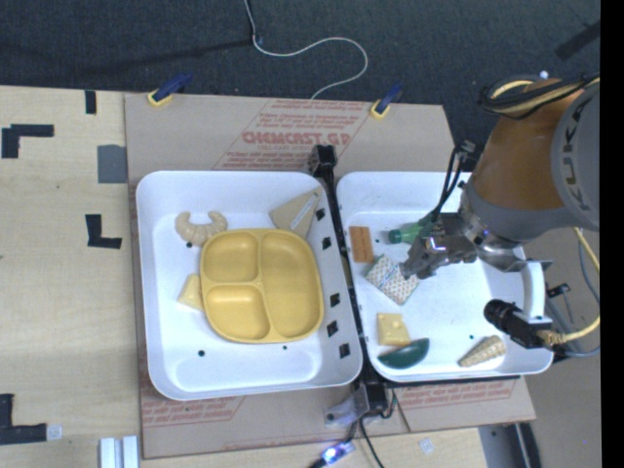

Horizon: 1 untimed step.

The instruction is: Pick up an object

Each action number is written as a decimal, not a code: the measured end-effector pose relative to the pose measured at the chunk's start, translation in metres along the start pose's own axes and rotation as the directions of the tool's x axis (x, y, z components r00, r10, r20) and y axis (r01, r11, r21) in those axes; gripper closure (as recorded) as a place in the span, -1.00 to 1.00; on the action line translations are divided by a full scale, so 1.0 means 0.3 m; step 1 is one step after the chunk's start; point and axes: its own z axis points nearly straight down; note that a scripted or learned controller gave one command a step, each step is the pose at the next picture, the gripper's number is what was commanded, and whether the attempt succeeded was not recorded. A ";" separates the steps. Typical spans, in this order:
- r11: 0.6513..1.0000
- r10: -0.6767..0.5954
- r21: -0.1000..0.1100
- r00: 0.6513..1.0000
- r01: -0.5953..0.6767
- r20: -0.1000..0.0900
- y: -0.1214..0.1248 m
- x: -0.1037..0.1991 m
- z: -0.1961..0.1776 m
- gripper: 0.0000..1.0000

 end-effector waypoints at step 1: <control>1.000 0.000 0.002 1.000 0.000 0.000 0.001 0.005 0.065 1.00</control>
